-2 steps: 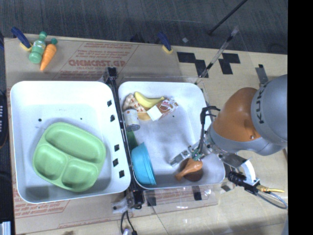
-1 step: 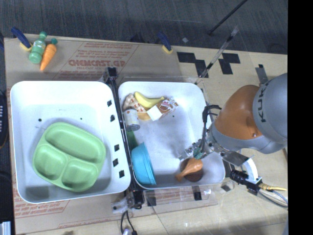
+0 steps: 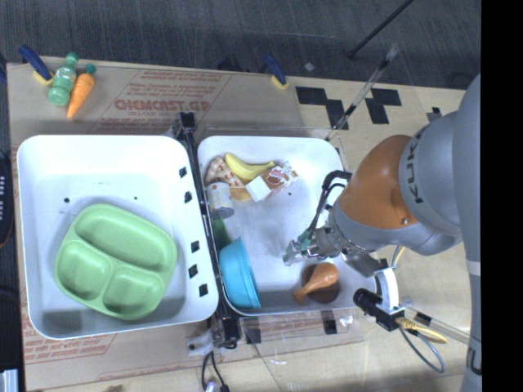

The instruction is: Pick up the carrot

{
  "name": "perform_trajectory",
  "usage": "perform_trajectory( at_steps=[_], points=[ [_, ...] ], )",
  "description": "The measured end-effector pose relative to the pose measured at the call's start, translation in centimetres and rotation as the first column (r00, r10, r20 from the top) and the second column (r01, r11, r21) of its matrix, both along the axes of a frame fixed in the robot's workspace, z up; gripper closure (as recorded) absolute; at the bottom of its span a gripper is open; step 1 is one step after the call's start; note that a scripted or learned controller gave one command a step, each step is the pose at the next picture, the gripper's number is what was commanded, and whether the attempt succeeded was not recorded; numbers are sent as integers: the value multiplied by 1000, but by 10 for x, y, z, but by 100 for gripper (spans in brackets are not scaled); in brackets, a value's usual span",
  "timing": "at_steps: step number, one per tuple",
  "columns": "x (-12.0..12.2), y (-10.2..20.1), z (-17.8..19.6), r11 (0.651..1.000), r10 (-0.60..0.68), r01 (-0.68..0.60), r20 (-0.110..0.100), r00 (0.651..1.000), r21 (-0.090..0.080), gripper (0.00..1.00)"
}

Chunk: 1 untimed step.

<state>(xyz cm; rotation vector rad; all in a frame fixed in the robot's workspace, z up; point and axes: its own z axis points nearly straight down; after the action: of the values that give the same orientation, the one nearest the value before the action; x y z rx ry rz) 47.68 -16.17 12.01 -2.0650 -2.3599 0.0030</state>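
Carrot lying on the surface, outside the right bin, well beyond the left bin's far corner, touching a green bottle. End effector low inside the right bin, just beside a brown drumstick; cannot tell whether open or closed. Banana near that bin's far wall, blue bowl against its left wall. Green divided plate in the left bin.
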Motion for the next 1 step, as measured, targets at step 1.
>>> perform_trajectory(
  at_steps=[1],
  points=[
    [0,0,0,1000,0,0,0,1000,-1,0]
  ],
)
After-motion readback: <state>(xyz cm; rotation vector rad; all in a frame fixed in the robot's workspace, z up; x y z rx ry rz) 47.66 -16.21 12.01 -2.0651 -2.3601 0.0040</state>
